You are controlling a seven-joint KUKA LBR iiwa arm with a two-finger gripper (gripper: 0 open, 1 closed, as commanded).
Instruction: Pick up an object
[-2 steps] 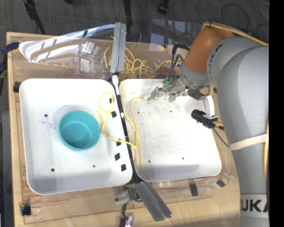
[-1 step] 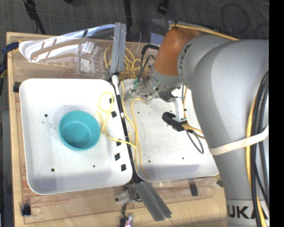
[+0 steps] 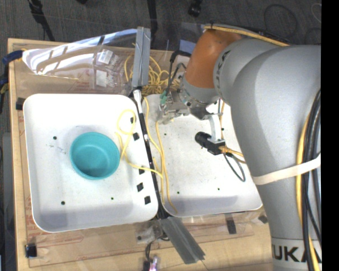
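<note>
A teal bowl (image 3: 95,154) sits upright in the left white bin (image 3: 45,208), a little left of that bin's middle. My gripper (image 3: 170,108) hangs over the far left corner of the right white bin (image 3: 203,199), close to the divider between the bins. The grey arm with its orange band (image 3: 206,58) comes in from the right and covers the right bin's far right part. The bowl lies well to the left of the gripper, across the divider. I see nothing between the gripper and the bin floor.
A yellow cable (image 3: 158,168) loops along the divider and down the right bin's left side. Clear plastic sheeting (image 3: 85,55) and a tangle of yellow cable (image 3: 152,78) lie behind the bins. The wooden bench edge (image 3: 14,123) runs on the left.
</note>
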